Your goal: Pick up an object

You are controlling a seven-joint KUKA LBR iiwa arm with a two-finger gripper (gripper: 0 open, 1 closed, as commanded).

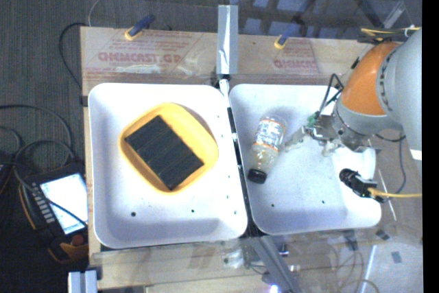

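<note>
A clear plastic bottle (266, 143) with a black cap is seen lying on its side in the right bin (302, 213), near the divider between the bins. The gripper (322, 132) is positioned low over the same bin, just right of the bottle; nothing is seen held. A yellow dish (204, 130) bearing a dark ribbed slab (164, 151) is set in the left bin (110, 147).

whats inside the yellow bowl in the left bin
A dark, ribbed, square pad lies tilted inside the yellow bowl, which sits in the left bin. The pad covers most of the bowl's floor, so anything beneath it cannot be seen.
</note>
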